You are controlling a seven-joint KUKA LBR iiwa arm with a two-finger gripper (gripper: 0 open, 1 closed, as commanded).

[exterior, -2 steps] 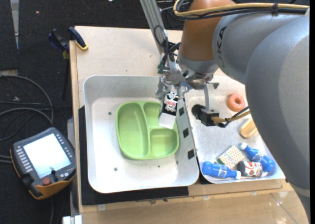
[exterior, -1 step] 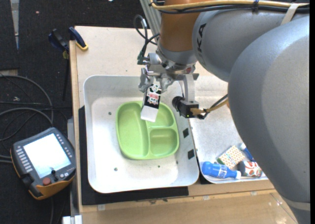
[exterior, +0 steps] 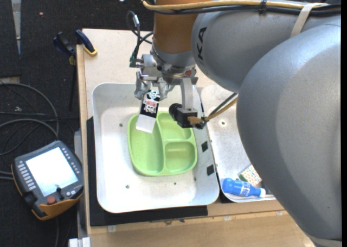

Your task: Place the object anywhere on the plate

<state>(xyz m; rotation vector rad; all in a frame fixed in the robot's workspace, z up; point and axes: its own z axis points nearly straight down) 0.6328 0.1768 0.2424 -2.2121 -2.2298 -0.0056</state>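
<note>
Card-like packet, white with black print, hangs upright, clenched between the end effector fingers, directly over the green divided plate's far-left rim inside the left bin.

Bench, light wood top, is seen bearing two white bins side by side. Left bin is set on dark mat, near bench front edge. Right bin is placed touching left bin, largely covered by arm. Blue-yellow clamp is laid at bench back-left corner, well apart from left bin.
</note>
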